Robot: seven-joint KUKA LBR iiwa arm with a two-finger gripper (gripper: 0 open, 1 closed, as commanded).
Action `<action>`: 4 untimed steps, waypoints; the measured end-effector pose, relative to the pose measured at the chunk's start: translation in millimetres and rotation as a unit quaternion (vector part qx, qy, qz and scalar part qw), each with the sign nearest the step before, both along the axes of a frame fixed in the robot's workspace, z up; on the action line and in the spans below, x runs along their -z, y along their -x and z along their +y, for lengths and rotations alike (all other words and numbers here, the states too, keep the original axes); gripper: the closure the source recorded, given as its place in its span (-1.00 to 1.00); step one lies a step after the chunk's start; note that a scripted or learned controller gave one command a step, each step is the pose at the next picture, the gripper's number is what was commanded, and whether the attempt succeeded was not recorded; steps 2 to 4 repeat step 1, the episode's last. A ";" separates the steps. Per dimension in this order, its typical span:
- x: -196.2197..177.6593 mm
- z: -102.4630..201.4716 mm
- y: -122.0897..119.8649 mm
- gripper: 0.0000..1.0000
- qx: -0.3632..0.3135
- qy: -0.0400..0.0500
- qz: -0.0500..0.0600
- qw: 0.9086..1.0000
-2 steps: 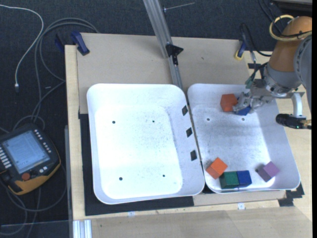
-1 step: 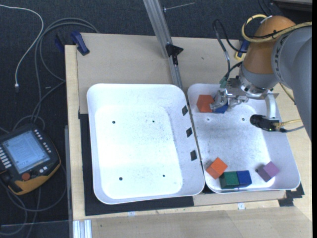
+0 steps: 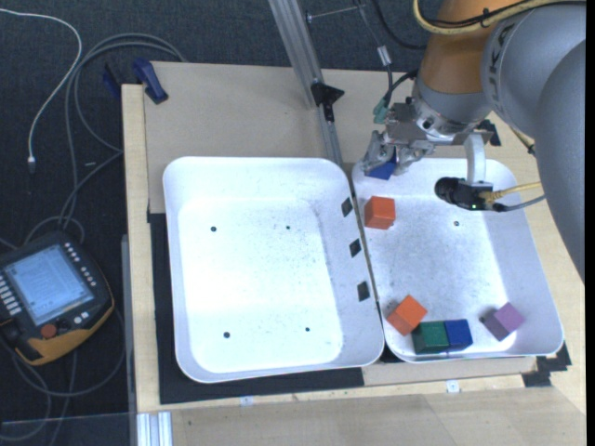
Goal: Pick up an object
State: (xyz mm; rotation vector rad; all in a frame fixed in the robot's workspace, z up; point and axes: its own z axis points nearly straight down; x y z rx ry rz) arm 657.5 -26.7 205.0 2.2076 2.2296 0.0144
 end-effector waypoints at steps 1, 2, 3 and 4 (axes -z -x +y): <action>5.6 80.2 34.9 1.00 0.001 -0.001 0.008 1.000; 5.6 80.2 34.9 1.00 0.001 -0.001 0.008 1.000; 5.6 80.2 34.9 1.00 0.001 -0.001 0.008 1.000; 5.6 80.2 34.9 1.00 0.001 -0.001 0.008 1.000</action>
